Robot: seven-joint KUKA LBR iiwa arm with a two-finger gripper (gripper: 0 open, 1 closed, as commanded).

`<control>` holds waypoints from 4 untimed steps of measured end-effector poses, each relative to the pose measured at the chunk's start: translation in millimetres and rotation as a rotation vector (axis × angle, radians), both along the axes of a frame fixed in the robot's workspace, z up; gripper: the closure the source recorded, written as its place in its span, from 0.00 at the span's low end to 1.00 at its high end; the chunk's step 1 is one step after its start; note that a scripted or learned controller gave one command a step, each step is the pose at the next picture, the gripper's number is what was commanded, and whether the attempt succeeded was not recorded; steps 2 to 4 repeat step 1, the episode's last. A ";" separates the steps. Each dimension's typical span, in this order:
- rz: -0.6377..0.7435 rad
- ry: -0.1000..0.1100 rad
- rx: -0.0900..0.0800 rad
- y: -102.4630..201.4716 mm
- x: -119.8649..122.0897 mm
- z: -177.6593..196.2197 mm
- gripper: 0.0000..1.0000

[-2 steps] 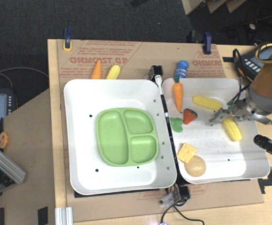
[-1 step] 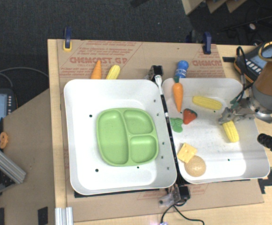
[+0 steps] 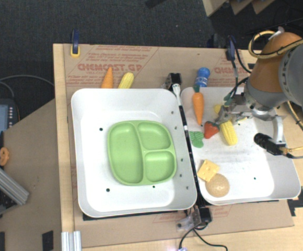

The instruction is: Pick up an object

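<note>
Corn cob [image 3: 228, 133] in the right bin [image 3: 277, 184], just under your gripper [image 3: 230, 113].
Your finger spread can't be told from here. Crowding it: red piece [image 3: 210, 130], carrot [image 3: 198, 105], green piece [image 3: 196, 138]; cheese wedge [image 3: 208, 169] and round bun [image 3: 218, 185] lie nearer the front.

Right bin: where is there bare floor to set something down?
Bare floor in the right bin: its near-right part, right of the cheese wedge and bread roll. Crowded: far-left, where carrot, corn cob and gripper cluster.
</note>
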State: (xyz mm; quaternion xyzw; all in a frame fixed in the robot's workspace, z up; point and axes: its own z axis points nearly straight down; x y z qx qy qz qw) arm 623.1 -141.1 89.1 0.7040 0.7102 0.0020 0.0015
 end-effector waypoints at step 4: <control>-0.001 -0.004 0.001 77.6 -19.4 102.0 1.00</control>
